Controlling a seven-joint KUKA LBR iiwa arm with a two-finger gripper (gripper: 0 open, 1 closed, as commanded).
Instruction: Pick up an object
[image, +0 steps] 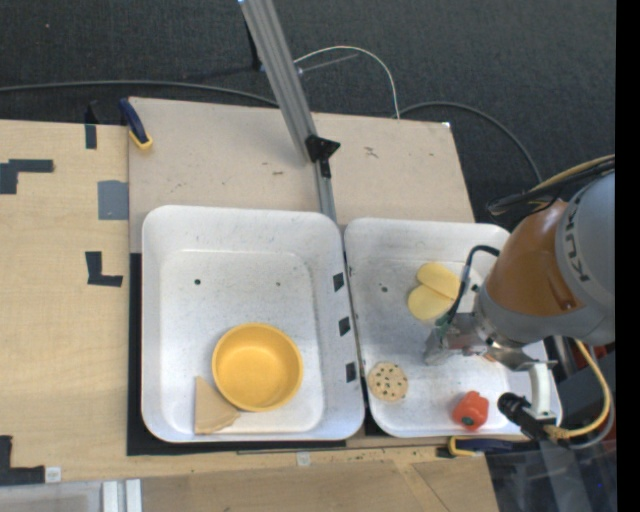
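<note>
Two shallow white plastic bins, speckled. Right bin (400, 250): pale yellow rounded piece (434, 291), partly hidden by arm; round tan speckled cookie (387, 381); small red-orange rounded object (470, 408). Gripper (440, 340) low beside yellow piece, mostly masked by wrist; whether it grips anything: cannot tell. Left bin (170, 250): glossy yellow bowl (257, 365) overlapping flat tan wedge (212, 408).
</note>
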